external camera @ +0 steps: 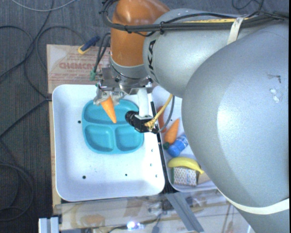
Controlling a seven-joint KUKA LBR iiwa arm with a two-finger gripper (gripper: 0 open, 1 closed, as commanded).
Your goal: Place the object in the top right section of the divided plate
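White bin [68,178], blue divided plate [102,140] partly hidden, end effector [108,100] pinching orange carrot [109,110]

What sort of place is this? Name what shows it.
Likely a robotics lab bench: a grey arm works over white bins, loose cables trail on carpet, and toy food like a carrot sits around.

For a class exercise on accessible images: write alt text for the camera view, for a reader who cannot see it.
A grey robot arm's hand hangs over a blue divided plate in the left white bin, with an orange carrot pointing down from it over the plate's upper part. The right bin holds another carrot, a banana and other small items.
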